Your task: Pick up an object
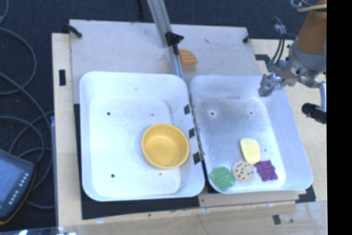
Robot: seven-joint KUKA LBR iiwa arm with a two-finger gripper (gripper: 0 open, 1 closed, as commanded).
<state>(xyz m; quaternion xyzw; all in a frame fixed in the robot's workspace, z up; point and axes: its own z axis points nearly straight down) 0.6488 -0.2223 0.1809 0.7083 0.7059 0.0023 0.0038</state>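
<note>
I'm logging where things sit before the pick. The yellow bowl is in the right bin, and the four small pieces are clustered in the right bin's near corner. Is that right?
Not quite. The camera view shows the yellow bowl in the left bin, not the right bin. The rest holds: the four small pieces are clustered in the right bin's near corner.

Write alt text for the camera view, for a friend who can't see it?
A robot arm's gripper hovers over the far right corner of the right bin, which holds a yellow piece, a cookie, a green piece and a purple piece near its front edge. The left bin holds a yellow bowl.
</note>
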